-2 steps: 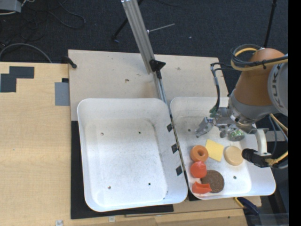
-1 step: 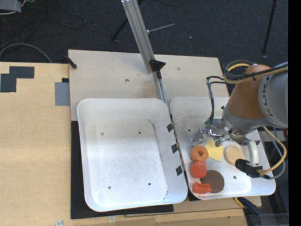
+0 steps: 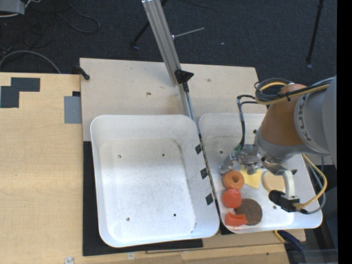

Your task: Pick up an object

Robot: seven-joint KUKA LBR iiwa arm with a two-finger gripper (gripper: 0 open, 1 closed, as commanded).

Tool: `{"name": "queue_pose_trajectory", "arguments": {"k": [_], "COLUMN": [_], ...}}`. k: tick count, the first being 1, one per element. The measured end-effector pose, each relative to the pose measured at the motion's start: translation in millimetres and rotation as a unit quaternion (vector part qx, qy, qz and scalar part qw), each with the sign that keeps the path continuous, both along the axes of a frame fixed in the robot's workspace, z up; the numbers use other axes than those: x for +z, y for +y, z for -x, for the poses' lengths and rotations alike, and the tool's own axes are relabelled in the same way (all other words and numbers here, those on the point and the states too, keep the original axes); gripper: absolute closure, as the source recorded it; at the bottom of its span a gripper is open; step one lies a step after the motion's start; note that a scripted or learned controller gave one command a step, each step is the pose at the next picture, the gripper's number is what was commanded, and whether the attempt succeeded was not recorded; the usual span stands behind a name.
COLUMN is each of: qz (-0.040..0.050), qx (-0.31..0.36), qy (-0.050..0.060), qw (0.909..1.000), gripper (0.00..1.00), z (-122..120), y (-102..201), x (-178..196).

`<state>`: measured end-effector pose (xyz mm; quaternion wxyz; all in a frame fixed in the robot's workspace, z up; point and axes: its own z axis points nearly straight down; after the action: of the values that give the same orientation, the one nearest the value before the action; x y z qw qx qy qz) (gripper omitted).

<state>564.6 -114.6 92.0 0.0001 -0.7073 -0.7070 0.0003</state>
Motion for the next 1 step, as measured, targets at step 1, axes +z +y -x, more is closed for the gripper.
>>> {"name": "queue_pose_trajectory", "arguments": {"k": [1], "qz": [-0.0004], "qx": [-0.003], "qy": [-0.001], "qw": [1.0000], "gripper": [1.00], "z": [-0.2], "y": [-1.3], "x": [11.3]}}
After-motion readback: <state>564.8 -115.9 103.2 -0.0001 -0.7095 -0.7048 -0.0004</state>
